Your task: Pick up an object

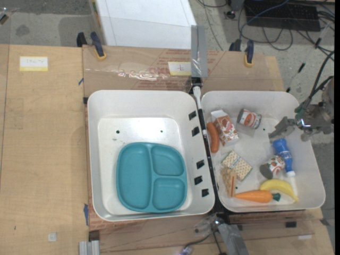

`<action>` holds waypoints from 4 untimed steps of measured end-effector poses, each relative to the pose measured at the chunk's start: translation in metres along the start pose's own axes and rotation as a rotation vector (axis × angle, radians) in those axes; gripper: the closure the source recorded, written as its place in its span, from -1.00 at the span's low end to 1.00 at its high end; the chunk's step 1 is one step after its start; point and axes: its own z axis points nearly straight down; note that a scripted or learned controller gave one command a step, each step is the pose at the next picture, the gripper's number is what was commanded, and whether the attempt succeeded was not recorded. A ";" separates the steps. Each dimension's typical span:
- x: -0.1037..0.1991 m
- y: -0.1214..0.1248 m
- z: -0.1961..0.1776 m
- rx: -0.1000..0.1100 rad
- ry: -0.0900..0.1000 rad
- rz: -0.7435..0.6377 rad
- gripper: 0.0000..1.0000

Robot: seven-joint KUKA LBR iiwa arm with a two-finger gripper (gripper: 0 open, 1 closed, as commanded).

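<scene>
Blue bottle (281,149) lying near right bin's (313,195) right wall, just under the gripper (291,124). Probably light, stiff, slick plastic, prone to rolling; best pinched across its middle. Jaws' state impossible to tell, view too blurred.

One fixed camera is looking down at a slant from above the bench (42,142), taking in both white bins: left bin (98,142) and right bin (313,179). Floor cabling (276,31) is showing beyond the far edge.

Teal plate (151,176), orange carrot (254,196), yellow banana (278,187), perhaps checkered cracker (237,166).
</scene>
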 end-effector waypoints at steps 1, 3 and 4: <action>-0.018 0.032 0.184 -0.006 -0.003 -0.141 -1.00; -0.064 -0.008 0.181 -0.002 0.000 -0.058 1.00; -0.064 -0.008 0.181 -0.002 0.000 -0.058 -1.00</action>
